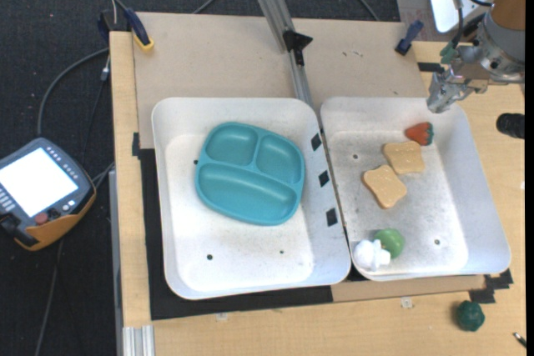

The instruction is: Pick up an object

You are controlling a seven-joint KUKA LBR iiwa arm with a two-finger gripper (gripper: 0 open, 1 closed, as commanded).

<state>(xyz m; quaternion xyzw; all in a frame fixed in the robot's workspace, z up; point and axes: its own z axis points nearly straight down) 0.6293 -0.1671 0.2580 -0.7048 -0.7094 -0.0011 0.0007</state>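
Centre the claw (440,100), finger state indiscernible, over the strawberry (420,132) near the right bin's (480,179) wall, then descend vertically.

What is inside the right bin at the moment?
The right bin holds a strawberry-like toy, two tan bread pieces, and a green-and-white toy at the near edge. Anything beneath these items is covered.

A handheld screen unit (42,192) lies left of the bench; a dark green ball (470,315) sits at its front right.
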